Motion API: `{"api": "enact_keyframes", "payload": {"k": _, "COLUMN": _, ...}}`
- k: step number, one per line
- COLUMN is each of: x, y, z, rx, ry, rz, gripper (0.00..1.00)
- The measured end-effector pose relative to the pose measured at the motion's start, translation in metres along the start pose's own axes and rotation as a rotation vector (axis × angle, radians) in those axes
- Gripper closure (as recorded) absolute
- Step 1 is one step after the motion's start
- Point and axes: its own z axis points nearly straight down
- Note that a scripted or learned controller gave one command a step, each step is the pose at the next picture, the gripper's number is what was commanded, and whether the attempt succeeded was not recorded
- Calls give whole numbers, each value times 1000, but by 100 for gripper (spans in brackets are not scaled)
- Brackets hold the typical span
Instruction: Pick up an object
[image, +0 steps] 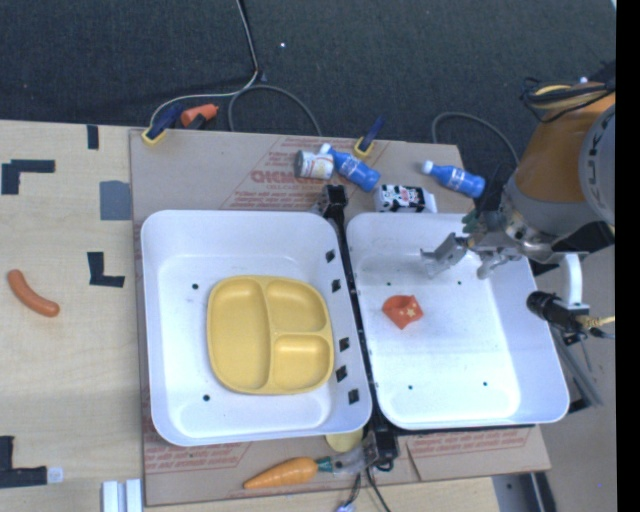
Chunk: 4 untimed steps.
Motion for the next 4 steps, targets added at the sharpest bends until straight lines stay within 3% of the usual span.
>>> {"api": "enact_keyframes", "payload": {"k": 1, "x": 41, "y": -27, "z": 108, "rx": 3, "ry": 1, "rz": -1, "gripper": 0}}
{"api": "enact_keyframes", "payload": {"k": 2, "x": 39, "y": -25, "z": 93, "rx": -2, "ry": -1, "rz": 1, "gripper": 100}}
{"api": "enact_keyframes", "payload": {"k": 3, "x": 39, "y": -25, "z": 93, "rx": -1, "ry": -1, "rz": 1, "gripper": 0}}
{"api": "enact_keyframes", "payload": {"k": 4, "x": 45, "y": -56, "z": 105, "rx": -14, "ry": -5, "rz": 0, "gripper": 0}}
